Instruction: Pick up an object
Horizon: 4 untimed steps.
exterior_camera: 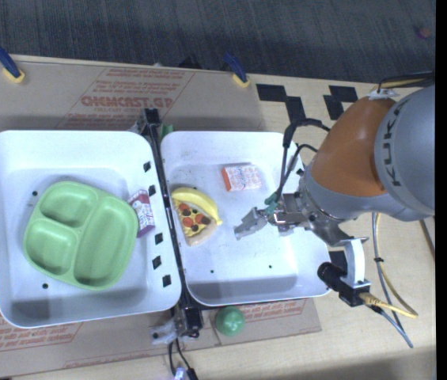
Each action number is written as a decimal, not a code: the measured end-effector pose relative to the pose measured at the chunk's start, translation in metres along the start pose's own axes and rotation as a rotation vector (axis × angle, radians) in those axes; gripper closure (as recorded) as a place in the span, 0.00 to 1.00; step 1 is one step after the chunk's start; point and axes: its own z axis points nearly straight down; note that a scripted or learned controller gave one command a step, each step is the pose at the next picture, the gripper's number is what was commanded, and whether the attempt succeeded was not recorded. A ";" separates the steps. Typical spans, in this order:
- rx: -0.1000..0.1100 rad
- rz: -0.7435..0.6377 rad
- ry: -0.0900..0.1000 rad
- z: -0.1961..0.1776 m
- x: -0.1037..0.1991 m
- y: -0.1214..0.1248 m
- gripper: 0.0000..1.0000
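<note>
Right now I see the arm (373,161) reaching in over the right bin (207,287), its gripper (248,225) low above the bin floor, fingers slightly parted with nothing between them. Away from the gripper, across the divider, sits the left bin (9,212), and in it a green tray (81,234), well apart from the fingers. Just beyond the fingertips, toward the divider, lies a pizza slice (194,214), near but not touching them. Up and slightly back from the gripper lies an orange-and-white packet (242,177). A small dark wrapper (142,210) leans beside the tray, past the pizza. Below the gripper, outside the bins, a green ball (229,321) rests on the cardboard (128,93).
</note>
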 end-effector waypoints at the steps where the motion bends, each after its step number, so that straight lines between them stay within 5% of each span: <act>1: 0.000 0.000 0.000 0.000 0.000 0.000 0.00; 4: 0.000 0.000 0.000 0.000 0.000 0.000 0.00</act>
